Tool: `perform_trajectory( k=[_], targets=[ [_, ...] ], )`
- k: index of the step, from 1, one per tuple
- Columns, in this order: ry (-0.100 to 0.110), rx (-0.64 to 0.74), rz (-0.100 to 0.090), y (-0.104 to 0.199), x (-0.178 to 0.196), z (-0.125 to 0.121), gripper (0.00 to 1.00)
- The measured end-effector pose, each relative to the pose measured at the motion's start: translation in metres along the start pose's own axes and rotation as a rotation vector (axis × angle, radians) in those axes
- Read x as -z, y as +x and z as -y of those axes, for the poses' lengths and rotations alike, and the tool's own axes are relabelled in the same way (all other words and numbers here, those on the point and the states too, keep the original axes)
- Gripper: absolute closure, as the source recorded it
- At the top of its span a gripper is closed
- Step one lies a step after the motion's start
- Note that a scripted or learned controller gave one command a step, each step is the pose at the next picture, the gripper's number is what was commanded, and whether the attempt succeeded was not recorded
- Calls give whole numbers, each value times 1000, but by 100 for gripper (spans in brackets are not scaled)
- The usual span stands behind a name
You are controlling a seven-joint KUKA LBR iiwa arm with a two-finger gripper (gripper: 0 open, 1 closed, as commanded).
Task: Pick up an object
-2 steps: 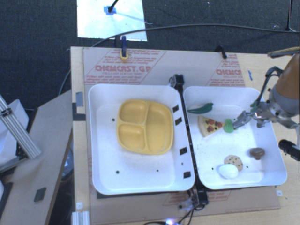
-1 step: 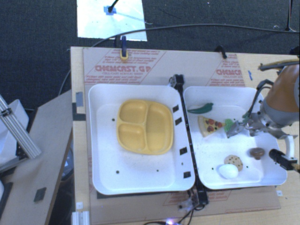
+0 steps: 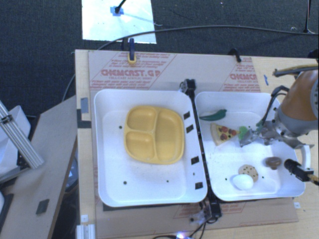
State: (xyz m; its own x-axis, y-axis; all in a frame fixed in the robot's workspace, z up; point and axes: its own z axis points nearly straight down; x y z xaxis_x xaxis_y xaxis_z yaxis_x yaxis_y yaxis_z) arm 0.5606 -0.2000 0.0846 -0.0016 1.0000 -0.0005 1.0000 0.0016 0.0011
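Note:
The right bin (image 3: pixel 269 99) holds several toy foods. A dark green pod (image 3: pixel 213 115) lies at its far left. A pizza slice (image 3: pixel 223 133) is just below it, with a small green piece (image 3: pixel 243 131) to its right. A cookie (image 3: pixel 247 172) and a white egg (image 3: pixel 242 182) sit near the front wall, and a brown lump (image 3: pixel 272 162) lies to their right. My gripper (image 3: pixel 247 139) reaches in from the right, low over the bin. Its tip is right beside the small green piece and the pizza slice's right edge.
The left bin (image 3: pixel 107 133) carries a yellow divided plate (image 3: pixel 153 134). A black-clipped seam (image 3: pixel 195 143) joins the two bins. The arm's orange band (image 3: pixel 301 103) hangs over the right bin's far right corner. A cable crosses the dark floor behind the bench.

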Motion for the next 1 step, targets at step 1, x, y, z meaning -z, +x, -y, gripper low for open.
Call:
perform_trajectory(
  k=[1],
  targets=[
    [-3,0,1,0,11,-1,100]
  ],
)
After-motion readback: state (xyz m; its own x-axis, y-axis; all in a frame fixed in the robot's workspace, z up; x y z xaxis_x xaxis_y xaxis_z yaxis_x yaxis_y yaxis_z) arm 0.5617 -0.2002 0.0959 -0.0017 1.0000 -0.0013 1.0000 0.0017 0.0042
